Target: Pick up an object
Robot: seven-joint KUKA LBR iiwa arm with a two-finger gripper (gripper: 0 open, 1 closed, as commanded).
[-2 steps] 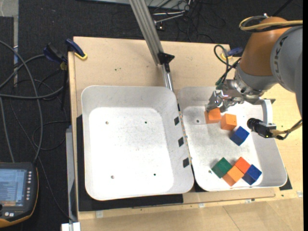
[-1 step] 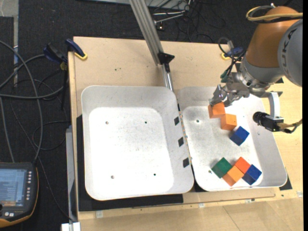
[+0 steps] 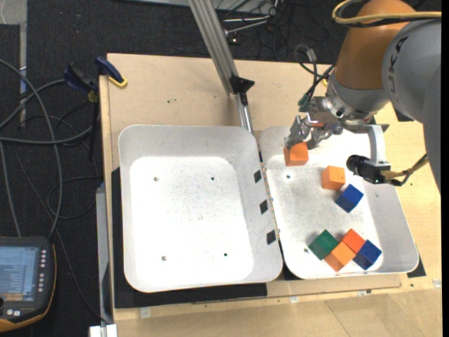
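My gripper [image 3: 300,140] hangs over the far left corner of the right bin [image 3: 300,206]. An orange block [image 3: 296,154] sits right at its fingertips, and the fingers appear shut on its top. Loose in the same bin lie another orange block [image 3: 334,177] and a blue block [image 3: 349,198] to the right of the gripper. A cluster at the near edge holds a green block [image 3: 323,244], two orange blocks [image 3: 353,241] [image 3: 339,256] and a blue block [image 3: 367,254].
The left bin [image 3: 184,209] lies beside the right one, with black clips [image 3: 265,206] along their shared edge. A slanted metal pole [image 3: 214,37] ends at the far rim between the bins. A black fitting [image 3: 365,167] sticks out of the wrist over the right bin.
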